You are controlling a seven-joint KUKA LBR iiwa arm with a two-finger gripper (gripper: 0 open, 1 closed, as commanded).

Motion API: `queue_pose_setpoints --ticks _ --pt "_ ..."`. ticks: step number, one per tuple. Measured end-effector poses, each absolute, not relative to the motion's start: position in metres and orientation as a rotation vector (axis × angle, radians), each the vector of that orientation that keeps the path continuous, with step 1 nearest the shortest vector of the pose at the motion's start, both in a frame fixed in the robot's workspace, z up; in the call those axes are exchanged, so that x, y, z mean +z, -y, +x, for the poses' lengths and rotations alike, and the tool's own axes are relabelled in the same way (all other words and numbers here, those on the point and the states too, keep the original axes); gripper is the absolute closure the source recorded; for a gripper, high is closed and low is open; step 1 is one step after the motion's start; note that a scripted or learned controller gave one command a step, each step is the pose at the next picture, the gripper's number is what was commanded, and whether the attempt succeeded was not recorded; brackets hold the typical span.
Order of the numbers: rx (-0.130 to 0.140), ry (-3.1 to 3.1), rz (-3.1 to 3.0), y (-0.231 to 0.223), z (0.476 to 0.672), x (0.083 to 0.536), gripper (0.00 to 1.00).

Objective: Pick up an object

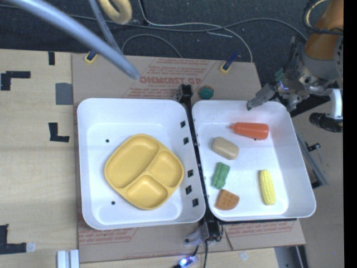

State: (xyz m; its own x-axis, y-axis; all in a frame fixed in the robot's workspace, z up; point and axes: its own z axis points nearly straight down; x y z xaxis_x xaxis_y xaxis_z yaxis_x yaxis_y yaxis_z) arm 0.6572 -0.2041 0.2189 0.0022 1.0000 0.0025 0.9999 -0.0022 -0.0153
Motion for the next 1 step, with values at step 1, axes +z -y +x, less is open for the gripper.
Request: queue_pose_setpoints --ticks 1 --pt "0.002 2.222 -2.220 0.2034 0.6601 0.2287 0.00"
